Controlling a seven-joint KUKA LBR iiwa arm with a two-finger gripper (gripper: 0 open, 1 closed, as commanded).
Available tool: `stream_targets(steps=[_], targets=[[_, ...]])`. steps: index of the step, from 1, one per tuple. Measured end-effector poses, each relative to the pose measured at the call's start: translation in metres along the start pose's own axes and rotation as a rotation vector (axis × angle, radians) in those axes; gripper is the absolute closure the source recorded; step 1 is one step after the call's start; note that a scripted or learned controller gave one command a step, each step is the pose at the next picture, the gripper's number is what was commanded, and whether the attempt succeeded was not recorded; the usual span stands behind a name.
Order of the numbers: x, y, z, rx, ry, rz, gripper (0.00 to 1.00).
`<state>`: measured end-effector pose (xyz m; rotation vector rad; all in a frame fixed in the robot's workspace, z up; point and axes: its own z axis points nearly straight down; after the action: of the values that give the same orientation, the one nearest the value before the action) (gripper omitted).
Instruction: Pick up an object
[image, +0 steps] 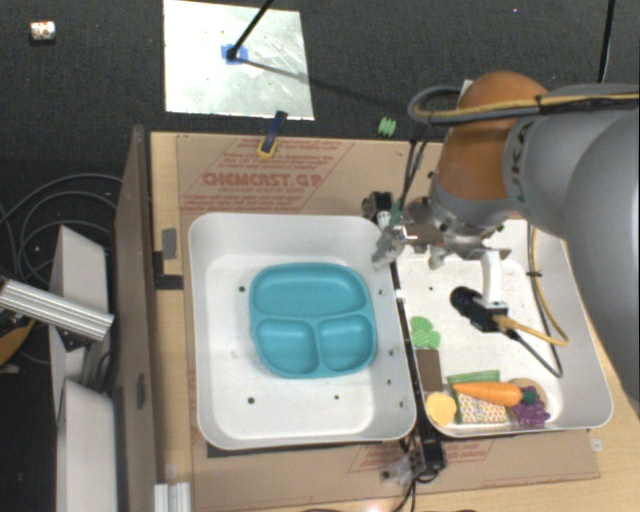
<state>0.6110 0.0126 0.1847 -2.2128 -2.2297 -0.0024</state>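
Right of the teal divided plate, in the neighbouring bin, lie a toy carrot and purple grapes. Beyond the plate's far right corner hangs the end effector; its grip cannot be told.

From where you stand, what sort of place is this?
Probably a robotics lab bench: a grey robot arm reaches over a right bin holding a toy carrot, beside a left bin holding a blue divided tray.
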Motion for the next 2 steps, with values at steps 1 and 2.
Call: stream_targets(steps=[1, 2], targets=[[-0.002, 0.001, -0.011, -0.002, 0.0, 0.003, 1.0], [0.026, -0.038, 0.001, 0.004, 0.0, 0.002, 1.0]])
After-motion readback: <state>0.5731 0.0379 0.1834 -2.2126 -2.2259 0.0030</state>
